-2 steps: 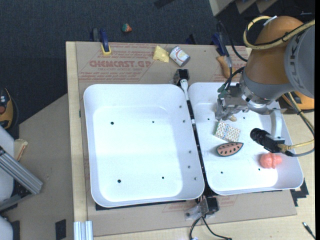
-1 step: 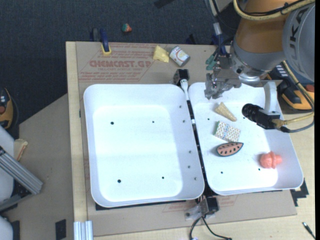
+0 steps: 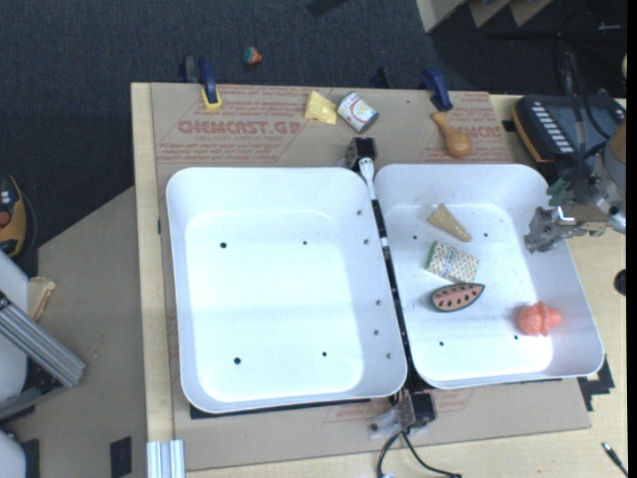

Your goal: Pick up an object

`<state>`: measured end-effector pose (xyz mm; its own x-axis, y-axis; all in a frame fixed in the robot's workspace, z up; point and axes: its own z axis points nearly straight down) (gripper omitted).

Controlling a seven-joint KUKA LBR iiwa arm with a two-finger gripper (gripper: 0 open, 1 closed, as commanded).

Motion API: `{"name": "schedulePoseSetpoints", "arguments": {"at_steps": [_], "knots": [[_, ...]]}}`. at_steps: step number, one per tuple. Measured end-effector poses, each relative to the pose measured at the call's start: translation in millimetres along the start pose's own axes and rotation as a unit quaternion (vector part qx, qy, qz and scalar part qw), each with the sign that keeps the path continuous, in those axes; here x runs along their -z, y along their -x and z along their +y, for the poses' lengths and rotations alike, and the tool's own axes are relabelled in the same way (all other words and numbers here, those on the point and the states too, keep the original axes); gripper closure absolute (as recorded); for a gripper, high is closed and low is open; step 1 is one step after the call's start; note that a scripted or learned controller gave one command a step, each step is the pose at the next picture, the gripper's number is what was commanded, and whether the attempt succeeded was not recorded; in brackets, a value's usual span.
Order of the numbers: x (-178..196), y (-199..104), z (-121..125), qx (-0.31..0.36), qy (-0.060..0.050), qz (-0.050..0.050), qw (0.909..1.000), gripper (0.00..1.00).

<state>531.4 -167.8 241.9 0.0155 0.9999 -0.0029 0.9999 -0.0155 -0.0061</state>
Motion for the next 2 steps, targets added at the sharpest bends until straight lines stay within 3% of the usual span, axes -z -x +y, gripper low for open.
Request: {"name": "schedulePoseSetpoints", "arguments": {"at_steps": [1, 2], "knots": [[199, 39, 26, 0.007, 0.014, -0.004, 0.9999, 1.0], [301, 0, 79, 0.011, 0.012, -0.001, 0.9999, 1.0]]}}
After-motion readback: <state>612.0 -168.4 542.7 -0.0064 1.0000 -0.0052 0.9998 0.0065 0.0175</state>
